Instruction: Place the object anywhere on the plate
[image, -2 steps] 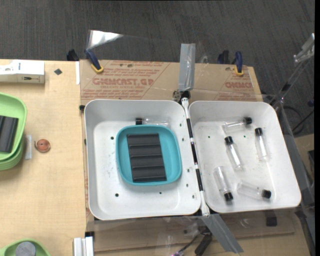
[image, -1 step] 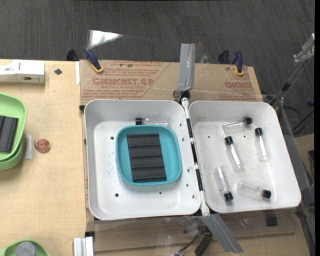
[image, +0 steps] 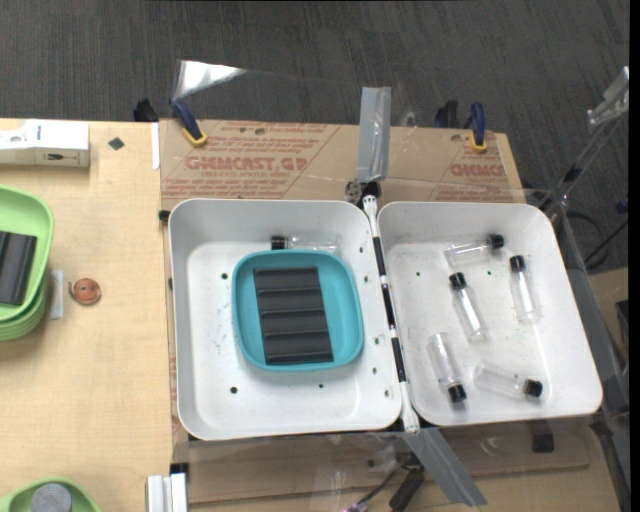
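Whether the jaws are apart or together cannot be told. The left bin (image: 190, 330) is being taken up largely by a teal plate (image: 245, 300), on which a dark ribbed insert (image: 293, 315) is being carried, covering most of its middle. One clear tube (image: 305, 243) with a black cap is lying just behind the plate, near the bin's far wall and off the plate's rim. Five more clear, black-capped tubes are being held in the right bin (image: 560, 300), all lying flat and apart from one another: one (image: 472, 250) near the far wall, one (image: 521, 288) toward the right side, one (image: 466, 308) near the middle, and two at the near side (image: 444, 362) (image: 505, 380). A sheet of printed cardboard (image: 330, 160) is being pinned behind the bins by two clamps (image: 187, 128) (image: 476, 135). On the wooden bench (image: 90, 400) to the left, a green tray (image: 25, 215), a white box (image: 45, 145) and a small copper-coloured disc (image: 86, 291) are lying well apart from the bins.
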